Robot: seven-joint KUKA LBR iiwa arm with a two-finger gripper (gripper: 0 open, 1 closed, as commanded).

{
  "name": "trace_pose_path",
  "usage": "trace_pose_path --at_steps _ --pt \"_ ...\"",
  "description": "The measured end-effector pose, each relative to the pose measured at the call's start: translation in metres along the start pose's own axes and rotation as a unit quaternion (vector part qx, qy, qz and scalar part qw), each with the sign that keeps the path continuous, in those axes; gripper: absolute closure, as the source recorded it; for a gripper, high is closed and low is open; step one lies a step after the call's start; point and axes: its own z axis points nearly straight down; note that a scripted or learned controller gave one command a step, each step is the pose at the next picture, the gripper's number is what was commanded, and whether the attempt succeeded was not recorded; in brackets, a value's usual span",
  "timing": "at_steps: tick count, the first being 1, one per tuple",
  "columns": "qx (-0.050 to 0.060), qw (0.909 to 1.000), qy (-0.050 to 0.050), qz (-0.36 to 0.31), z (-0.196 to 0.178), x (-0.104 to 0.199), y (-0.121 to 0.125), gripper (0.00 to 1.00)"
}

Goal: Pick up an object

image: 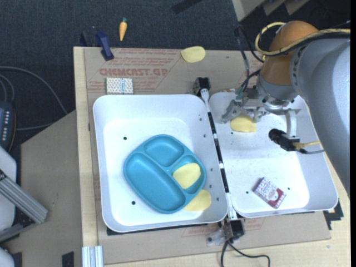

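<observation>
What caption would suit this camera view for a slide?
KUKA arm's gripper poised over a pale yellow oval piece in the right white bin; a blue divided plastic tray lies in the left.

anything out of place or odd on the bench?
Yes. A yellow piece, a small carrot and a blue item lie outside both bins, past the left bin's far rim. In that bin another yellow piece sits half tucked under the blue divided plate.

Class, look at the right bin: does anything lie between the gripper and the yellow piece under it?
Nothing visible does. The gripper sits right over the yellow piece at the far end of the right bin; the red packet lies well off to the near side.
</observation>
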Motion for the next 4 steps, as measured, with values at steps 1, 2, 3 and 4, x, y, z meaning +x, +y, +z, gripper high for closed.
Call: trace_pose_path --at_steps 1,2,3,4 --pt "-0.003 1.0 -0.001 -0.001 -0.012 0.0 0.001 1.0" --pt "-0.002 1.0 -0.001 -0.001 -0.011 0.0 0.001 0.0" --pt "-0.002 1.0 -0.001 0.0 0.0 0.005 0.006 0.0" --pt "-0.004 1.0 -0.002 0.0 -0.011 0.005 0.007 1.0"
